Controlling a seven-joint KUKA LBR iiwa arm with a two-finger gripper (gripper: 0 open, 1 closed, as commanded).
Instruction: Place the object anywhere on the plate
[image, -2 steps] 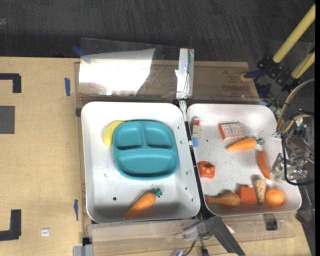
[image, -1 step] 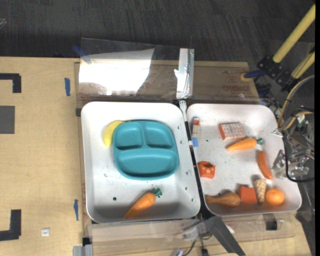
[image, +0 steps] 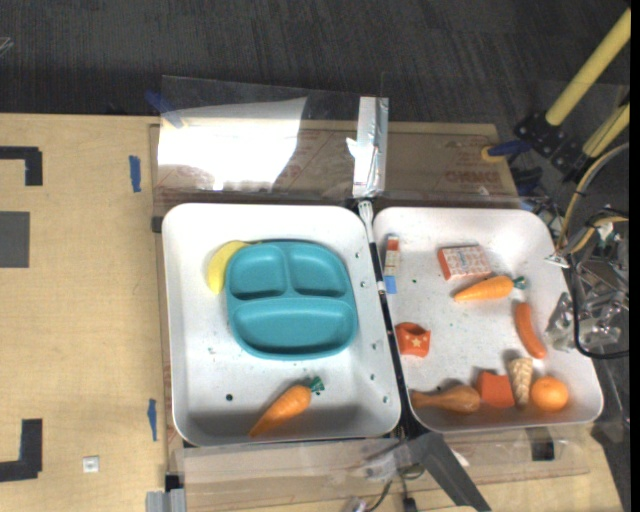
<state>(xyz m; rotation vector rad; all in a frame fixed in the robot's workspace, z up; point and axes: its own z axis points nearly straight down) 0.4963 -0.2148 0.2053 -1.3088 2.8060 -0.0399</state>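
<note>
Plate: a teal plate (image: 291, 299) with 3 compartments sat in the left bin (image: 190, 330), nothing resting in any of them.
Nearest candidate: a toy carrot (image: 285, 402) lay in the same bin, just below the plate and apart from it — long axis slanted, leafy end up and to the right, tip down-left.
Also in left bin: a yellow piece (image: 217, 263) tucked against the plate's upper-left rim, partly hidden.
Right bin (image: 440, 228): a second carrot (image: 486, 289), a small printed box (image: 464, 261), a sausage (image: 529, 328), an orange ball (image: 549, 393), a red block (image: 413, 340), a drumstick (image: 446, 400), an orange-red cube (image: 493, 388) and a pale corn-like piece (image: 520, 380).
Arm: where it stood, and whether its tool was released or clenched, could not be told.
Task state: judged as not yet done — which object was meant could not be told.
Coming move: from the lower carrot the plate lay straight up-frame, a short carry.
</note>
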